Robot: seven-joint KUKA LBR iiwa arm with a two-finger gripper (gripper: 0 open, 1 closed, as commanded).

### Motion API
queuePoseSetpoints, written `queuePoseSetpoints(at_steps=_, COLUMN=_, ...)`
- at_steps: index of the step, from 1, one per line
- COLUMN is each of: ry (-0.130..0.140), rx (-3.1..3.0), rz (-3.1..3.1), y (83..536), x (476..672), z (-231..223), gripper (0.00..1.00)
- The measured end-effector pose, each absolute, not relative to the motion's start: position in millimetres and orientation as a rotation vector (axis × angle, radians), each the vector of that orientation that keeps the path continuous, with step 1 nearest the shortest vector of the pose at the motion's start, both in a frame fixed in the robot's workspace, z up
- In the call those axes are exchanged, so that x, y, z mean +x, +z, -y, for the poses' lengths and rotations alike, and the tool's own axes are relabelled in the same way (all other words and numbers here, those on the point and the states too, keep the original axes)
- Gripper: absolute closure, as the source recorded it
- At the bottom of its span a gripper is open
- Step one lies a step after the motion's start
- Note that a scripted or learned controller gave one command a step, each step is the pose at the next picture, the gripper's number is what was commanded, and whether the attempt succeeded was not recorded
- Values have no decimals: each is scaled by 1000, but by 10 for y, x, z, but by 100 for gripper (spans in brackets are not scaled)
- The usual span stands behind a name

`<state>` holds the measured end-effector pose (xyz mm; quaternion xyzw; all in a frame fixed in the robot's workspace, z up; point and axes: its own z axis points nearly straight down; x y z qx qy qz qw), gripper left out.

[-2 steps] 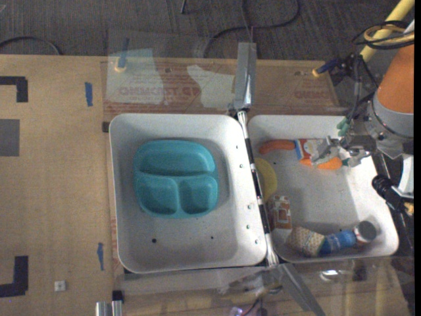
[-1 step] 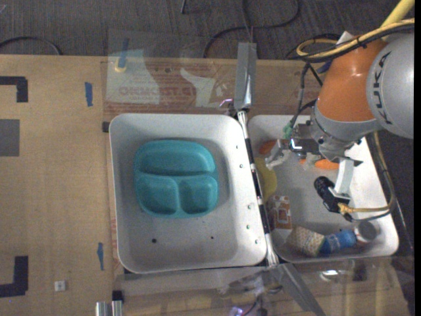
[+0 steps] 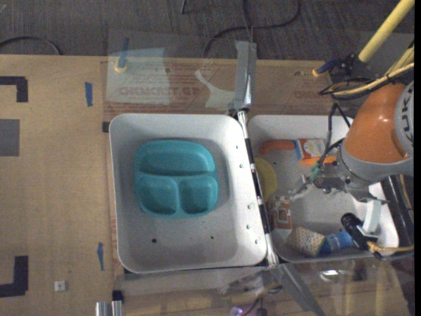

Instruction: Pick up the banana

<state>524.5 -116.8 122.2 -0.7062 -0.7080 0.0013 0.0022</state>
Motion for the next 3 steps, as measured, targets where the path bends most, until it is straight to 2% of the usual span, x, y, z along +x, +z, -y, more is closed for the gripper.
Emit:
queuePoseSetpoints(at_steps=1, ry=-9, rx=-2159, rz=2294, y=885, x=5175, z=1195, gripper=0)
queuePoseSetpoints(at_steps=2, ry=0, rx=-1756, rz=2604, y=1834, x=5162, z=1242, gripper=0)
queuePoseSetpoints(at_steps=3, ry=0, rx=-1936, rz=2473, y=1111, x=5429, z=1046, gripper=0)
